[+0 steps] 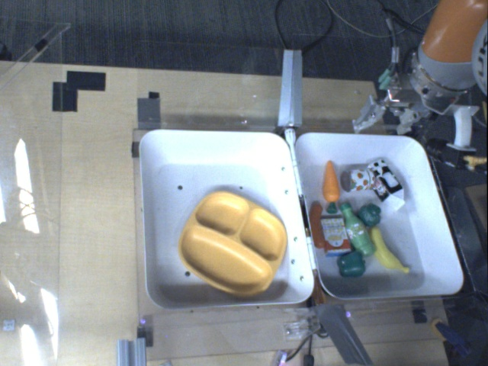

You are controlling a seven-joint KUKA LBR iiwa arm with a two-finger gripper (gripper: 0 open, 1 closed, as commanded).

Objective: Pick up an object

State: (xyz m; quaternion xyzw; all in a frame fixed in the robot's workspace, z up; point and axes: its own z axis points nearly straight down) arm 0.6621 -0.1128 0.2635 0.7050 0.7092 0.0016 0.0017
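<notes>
A: Where is the gripper [379, 111] now?

B: It is high at the right, above the far rim of the right bin [446, 227], not inside it. The arm [455, 29] with the orange band comes in from the upper right corner.

A: Are its fingers released or clenched?

B: They look spread apart, and nothing is between them. So it is released and it holds nothing.

A: And the things to pick up?

B: All of them lie below the gripper, nearer to the camera, in the right bin. The carrot [330, 181] is the closest one, below the gripper and a little to its left. Beside the carrot is a small round brown and white thing [357, 179], and next to that a black and white box [386, 180], nearly straight under the gripper.

A: What is further down?

B: A red packet [332, 232] with a label, touching a light green bottle [357, 231]. A dark green piece [370, 215] is just beside the bottle. Then a banana [386, 253] and another dark green piece [351, 264], which are the farthest from the gripper in this bin.

A: And the left bin [160, 204]?

B: It is well apart from the gripper, down and to the left. One big yellow thing [232, 241] lies there, rounded, with three lobes like a loaf of bread. A grey bar [290, 90] stands between the two bins at the far side, left of the gripper.
</notes>
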